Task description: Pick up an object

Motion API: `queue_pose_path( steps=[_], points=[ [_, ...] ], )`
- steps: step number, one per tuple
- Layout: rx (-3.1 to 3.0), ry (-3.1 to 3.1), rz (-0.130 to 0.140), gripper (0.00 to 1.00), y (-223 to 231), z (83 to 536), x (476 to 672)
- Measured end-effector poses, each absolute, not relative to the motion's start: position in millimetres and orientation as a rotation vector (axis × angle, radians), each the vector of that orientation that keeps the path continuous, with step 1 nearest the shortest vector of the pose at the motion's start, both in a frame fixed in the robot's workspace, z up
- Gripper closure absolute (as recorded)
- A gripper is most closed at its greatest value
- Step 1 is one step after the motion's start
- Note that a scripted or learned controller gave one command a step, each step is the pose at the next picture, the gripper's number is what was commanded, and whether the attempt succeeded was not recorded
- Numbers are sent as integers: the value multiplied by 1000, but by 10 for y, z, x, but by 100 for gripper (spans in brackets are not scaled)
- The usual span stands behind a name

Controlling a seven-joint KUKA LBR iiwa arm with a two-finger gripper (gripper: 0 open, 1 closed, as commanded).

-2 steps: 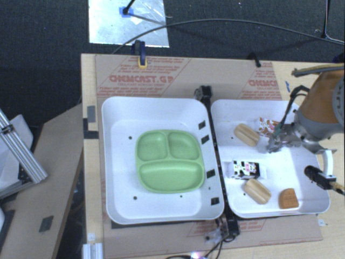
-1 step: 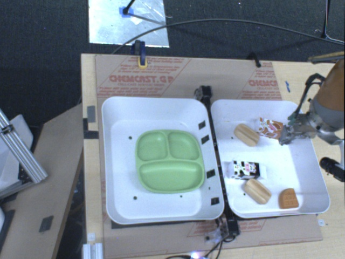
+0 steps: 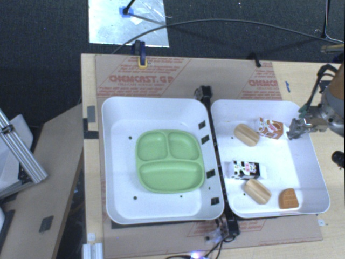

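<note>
Gripper (image 3: 298,127) at right bin's far edge (image 3: 307,144); grip state: cannot tell. Snack packet (image 3: 270,128) lies just left of it, bread roll (image 3: 247,135) beyond. Risk: descending here strikes the rim, misses packet.

My arm (image 3: 335,99) is cut off by the right edge above the right bin (image 3: 310,161). My gripper (image 3: 297,128) at that bin's right rim is too small and blurred to read.
</note>
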State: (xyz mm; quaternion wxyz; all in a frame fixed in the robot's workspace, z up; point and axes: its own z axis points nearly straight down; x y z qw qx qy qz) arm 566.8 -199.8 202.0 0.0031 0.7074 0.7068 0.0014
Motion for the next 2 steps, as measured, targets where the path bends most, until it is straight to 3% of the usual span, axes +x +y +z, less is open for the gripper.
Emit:
queue_pose_path(
  steps=[1, 2],
  points=[
    [2211, 2221, 6, 100, -1989, 2669, 5664],
    [2212, 2232, 2, 100, -1479, 2504, 5533]
  ],
)
